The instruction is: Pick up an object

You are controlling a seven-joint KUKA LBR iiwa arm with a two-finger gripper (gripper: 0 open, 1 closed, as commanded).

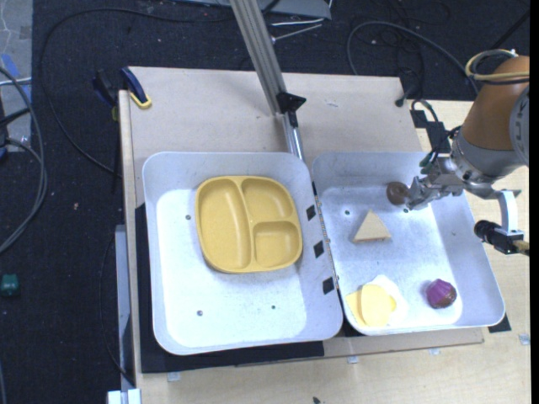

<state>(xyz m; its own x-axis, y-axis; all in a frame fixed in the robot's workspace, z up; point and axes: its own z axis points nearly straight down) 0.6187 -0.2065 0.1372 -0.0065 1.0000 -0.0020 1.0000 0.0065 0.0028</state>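
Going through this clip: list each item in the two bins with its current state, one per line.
Yellow three-compartment plastic plate: flat in left bin, compartments bare.
Tan triangular wedge: lying in right bin.
Small brown round object: in right bin, beside gripper.
Yellow fried-egg toy: flat, front edge.
Purple round object: resting alone.

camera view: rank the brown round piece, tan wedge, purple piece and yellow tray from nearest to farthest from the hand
1. Brown round piece, just left of the hand.
2. Tan wedge, right bin's middle.
3. Purple piece, right bin's front corner.
4. Yellow tray, left bin.
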